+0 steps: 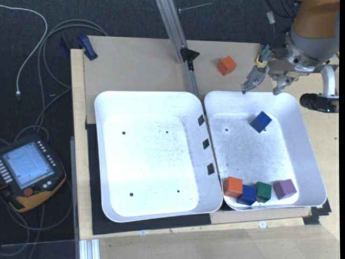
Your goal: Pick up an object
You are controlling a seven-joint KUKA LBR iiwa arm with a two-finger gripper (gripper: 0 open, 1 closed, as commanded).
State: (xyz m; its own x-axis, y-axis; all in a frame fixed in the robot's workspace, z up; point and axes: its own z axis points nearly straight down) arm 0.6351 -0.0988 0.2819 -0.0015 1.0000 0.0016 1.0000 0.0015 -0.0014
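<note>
Where the tan bench (135, 63) meets the dark floor, its left and far edges are seen, and a wide bare strip of bench top is left open between the far edge and the two bins. Most of the bench is taken up by the two shallow white bins, set side by side with their inner rims touching. The left bin (108, 144) is seen with only dark specks on its floor. The right bin (307, 144) has a broad open floor in its middle.

A grey arm with an orange band (318, 15) is seen at the upper right, reaching in over the far rim of the right bin. A slanted metal rail (172, 20) is seen running down from the top toward the gap between the bins. A hand-held pendant (27, 171) lies on the floor at the left, with cables above it.

The claw (264, 84) is held just above the far rim of the right bin, its two fingers parted and nothing gripped between them.

A blue cube (261, 121) lies alone in the far half of the right bin, near and just below the claw. Against the near rim four blocks are packed in a row: an orange block (233, 186), a blue block (248, 193), a green block (263, 190) and a purple block (284, 188). An orange cube (227, 65) lies on the bare bench beyond the bins, left of the claw.
</note>
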